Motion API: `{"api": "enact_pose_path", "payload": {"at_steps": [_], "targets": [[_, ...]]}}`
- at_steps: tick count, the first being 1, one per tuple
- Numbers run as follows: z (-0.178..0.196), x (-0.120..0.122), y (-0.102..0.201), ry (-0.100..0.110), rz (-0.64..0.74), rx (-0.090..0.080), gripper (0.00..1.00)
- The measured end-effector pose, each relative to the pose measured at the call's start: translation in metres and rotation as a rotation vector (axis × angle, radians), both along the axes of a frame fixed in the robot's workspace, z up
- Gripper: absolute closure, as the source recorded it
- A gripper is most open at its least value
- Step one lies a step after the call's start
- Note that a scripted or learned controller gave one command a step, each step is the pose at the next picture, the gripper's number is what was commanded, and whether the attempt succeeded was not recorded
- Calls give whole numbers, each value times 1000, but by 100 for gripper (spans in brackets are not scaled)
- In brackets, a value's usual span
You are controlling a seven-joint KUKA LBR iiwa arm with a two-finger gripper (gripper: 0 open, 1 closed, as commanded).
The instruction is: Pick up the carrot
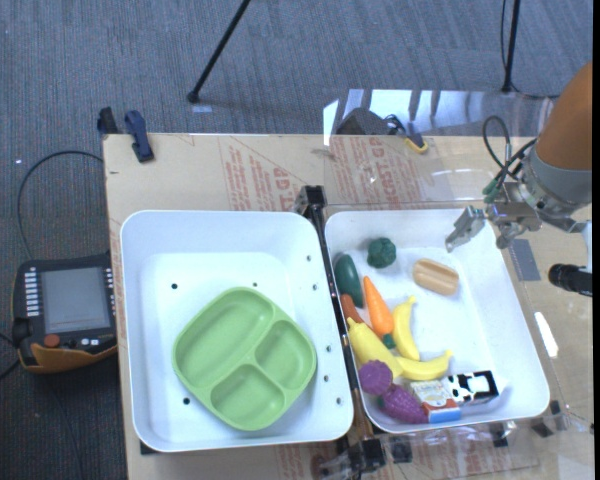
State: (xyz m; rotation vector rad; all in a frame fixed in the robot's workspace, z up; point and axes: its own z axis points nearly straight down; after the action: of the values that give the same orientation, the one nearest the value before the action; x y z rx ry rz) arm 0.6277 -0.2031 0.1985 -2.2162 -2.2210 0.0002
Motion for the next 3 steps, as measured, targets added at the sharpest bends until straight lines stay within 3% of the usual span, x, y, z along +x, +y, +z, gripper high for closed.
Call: {"api": "enact_pose_path", "payload": {"at_steps": [1, 2, 3], "targets": [[-113, -32, 82, 9, -503, 0, 0], [-113, -32, 124, 10, -642, 0, 0], [-112, -75, 122, 8, -769, -3, 0]]}}
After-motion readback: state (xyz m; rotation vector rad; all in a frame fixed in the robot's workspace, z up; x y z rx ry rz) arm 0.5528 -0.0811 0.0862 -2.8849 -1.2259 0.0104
